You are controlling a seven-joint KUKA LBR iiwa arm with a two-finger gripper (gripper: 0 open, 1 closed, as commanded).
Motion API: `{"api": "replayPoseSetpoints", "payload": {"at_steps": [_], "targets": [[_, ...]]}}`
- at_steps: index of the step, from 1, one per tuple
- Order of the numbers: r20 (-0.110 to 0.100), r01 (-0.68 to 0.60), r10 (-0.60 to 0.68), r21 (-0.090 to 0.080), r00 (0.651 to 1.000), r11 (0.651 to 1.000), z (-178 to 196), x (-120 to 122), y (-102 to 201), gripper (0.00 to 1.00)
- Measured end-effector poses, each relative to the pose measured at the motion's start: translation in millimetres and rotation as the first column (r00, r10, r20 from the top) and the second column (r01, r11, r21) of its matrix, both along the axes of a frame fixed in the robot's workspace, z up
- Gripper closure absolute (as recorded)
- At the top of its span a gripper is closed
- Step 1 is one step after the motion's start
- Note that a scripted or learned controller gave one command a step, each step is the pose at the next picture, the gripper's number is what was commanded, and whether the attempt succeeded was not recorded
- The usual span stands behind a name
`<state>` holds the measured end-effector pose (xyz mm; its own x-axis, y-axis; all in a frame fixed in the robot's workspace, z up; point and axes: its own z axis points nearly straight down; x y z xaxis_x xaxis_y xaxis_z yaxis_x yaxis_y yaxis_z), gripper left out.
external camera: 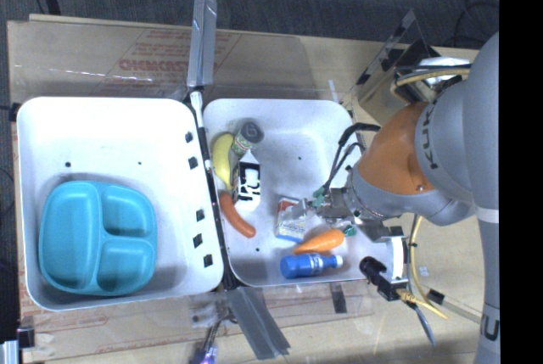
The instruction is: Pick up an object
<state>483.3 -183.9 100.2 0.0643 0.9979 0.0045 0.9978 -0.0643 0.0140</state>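
Note:
The right bin (288,120) holds several small items: a yellow banana (222,157), a grey round can (249,133), a black-and-white box (248,182), an orange-red sausage-like piece (236,215), a clear plastic packet (293,216), an orange carrot (321,240) and a blue bottle (310,265). My gripper (333,205) reaches in from the right, low over the bin's right side, just above the carrot and beside the packet. The wrist hides its fingers.
The left bin (102,120) holds a light blue divided tray (97,238). A metal divider bar (202,44) runs between the bins. The arm's orange band (399,154) and grey body cover the right bin's right rim. Cables hang at the lower right.

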Motion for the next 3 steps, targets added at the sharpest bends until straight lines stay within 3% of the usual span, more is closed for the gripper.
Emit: {"api": "replayPoseSetpoints", "payload": {"at_steps": [1, 2, 3], "targets": [[0.002, -0.007, 0.007, 0.002, 1.0, 1.0, 10, 2, 2, 1.0], [0.001, -0.006, 0.006, 0.002, 1.0, 1.0, 10, 2, 2, 0.0], [-0.016, -0.049, 0.049, -0.002, 0.999, 0.999, -9, 14, 28, 0.0]]}}
